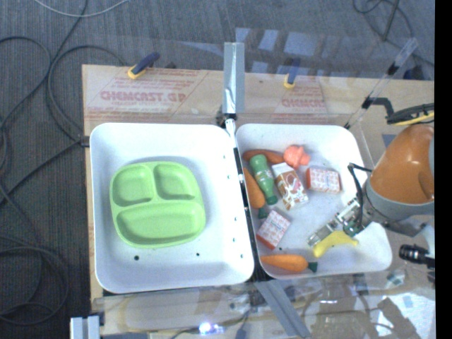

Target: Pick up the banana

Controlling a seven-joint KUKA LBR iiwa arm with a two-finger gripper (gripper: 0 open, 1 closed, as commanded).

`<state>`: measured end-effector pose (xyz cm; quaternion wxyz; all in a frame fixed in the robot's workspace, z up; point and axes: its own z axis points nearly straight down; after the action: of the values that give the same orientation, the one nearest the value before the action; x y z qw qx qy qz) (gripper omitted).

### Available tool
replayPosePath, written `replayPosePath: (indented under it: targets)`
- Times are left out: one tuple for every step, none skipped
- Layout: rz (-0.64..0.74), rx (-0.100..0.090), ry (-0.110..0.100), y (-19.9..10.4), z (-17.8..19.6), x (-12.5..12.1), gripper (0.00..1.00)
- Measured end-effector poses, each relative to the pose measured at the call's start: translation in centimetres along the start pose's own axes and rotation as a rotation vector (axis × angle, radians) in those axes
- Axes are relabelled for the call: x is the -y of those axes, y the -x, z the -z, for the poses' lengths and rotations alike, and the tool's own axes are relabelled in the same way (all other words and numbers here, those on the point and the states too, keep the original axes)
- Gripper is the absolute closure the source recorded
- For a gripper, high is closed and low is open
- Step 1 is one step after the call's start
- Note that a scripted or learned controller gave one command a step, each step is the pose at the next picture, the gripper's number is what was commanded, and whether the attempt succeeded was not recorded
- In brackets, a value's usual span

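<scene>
The gripper (337, 229) sits at 5 o'clock in the right bin (367, 154) — just above the banana (335, 244); its grip can't be told.

The arm (402, 179) enters from the right, with the gripper (337, 230) low in the right bin (367, 154) directly above and touching the banana (336, 243). The same bin contains two carrots (286, 262), a green bottle (263, 178), a pink item (297, 155) and three small cartons (324, 180). The left bin (141, 141) holds a green sectioned plate (158, 203)
</scene>
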<state>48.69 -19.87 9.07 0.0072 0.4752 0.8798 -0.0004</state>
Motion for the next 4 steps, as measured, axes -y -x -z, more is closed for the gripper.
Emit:
replayPosePath:
  targets:
    - [0.002,0.003,0.007,0.1,1.0,-0.4,1.00]
    - [0.036,-0.015,-0.004,-1.4,2.3,-1.3,1.00]
    - [-0.055,-0.001,0.001,-4.2,0.1,-2.8,1.00]
    - [0.030,-0.010,0.000,-1.6,0.0,-3.7,1.00]
